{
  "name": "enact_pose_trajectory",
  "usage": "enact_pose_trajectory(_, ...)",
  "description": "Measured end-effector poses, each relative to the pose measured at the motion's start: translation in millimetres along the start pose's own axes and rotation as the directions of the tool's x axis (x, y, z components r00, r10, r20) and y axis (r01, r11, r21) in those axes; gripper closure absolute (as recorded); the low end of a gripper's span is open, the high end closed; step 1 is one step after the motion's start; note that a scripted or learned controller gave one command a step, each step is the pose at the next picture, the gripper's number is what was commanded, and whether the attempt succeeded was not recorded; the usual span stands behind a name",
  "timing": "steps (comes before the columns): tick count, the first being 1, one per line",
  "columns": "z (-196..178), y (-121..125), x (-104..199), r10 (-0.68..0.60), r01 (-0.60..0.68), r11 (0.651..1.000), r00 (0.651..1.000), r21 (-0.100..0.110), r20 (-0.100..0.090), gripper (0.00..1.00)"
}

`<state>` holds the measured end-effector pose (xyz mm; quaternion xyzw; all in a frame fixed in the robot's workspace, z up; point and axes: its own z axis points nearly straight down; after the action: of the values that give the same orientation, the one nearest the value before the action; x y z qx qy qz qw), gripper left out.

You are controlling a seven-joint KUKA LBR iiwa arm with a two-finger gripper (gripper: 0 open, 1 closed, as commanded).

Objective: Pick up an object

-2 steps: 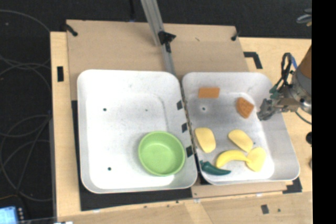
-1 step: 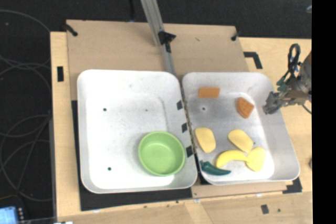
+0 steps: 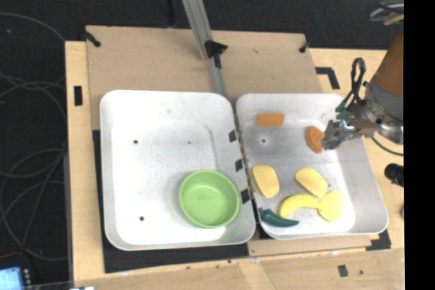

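Nearest the lens, a dark green pepper-shaped piece [image 3: 277,216] lies at the front edge of the right bin [image 3: 360,176], just under a yellow banana [image 3: 298,204]. Farther back in that bin, against its right side, sits a small round orange object [image 3: 315,139], rust-coloured and lumpy, directly beside the gripper [image 3: 332,136]; contact between them cannot be made out, and whether the fingers are spread or closed cannot be told from this angle. The grey arm [image 3: 384,95] enters from the right edge. Three pale yellow pieces share the bin: one [image 3: 266,180] near the left wall, one [image 3: 312,180] in the middle, one [image 3: 331,206] touching the banana's right end. An orange block [image 3: 270,120] rests apart near the back wall. Next door, the left bin [image 3: 149,132] holds a light green bowl [image 3: 209,197] upright in its front right corner.
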<state>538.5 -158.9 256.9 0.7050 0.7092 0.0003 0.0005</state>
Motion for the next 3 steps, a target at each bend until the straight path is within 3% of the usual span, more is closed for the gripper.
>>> enact_pose_trajectory(1,12.3,5.2,54.2,-0.001,0.001,1.000,1.000,-0.001,0.000,1.00)
enact_pose_trajectory(3,-0.3,15.9,150.2,0.002,-0.002,1.000,1.000,-0.001,-0.001,1.00)
